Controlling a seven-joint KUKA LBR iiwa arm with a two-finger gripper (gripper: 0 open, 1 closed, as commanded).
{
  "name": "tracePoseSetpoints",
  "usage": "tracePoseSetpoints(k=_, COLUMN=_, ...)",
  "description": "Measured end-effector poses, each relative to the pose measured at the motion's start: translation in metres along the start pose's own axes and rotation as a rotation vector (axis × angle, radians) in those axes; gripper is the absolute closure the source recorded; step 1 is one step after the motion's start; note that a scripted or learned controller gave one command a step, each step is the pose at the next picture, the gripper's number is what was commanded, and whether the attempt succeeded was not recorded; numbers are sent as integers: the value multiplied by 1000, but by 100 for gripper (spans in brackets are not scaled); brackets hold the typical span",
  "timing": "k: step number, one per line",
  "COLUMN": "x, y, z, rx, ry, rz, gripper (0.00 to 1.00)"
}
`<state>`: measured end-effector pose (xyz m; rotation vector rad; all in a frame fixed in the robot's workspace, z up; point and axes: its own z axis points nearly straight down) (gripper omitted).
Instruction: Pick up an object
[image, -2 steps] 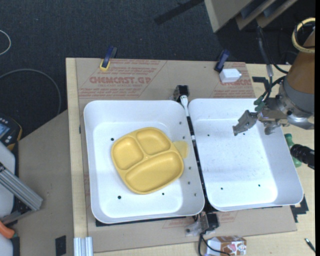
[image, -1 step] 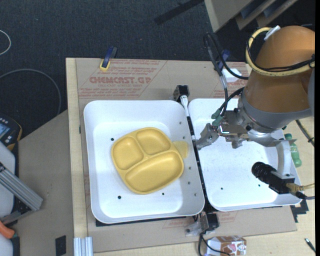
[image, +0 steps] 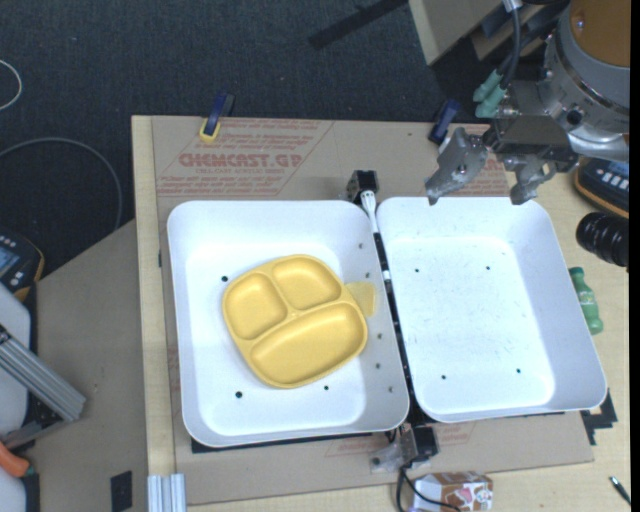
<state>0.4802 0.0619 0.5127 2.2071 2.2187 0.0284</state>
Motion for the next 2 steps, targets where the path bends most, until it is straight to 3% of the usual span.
tracePoseSetpoints(k=1, x=-1, y=0, z=-2, rx=16, ry=-4, rz=3, gripper=100)
tracePoseSetpoints(k=2, x=10, y=-4, z=102, rx=33, ry=-6, rz=6, gripper=100)
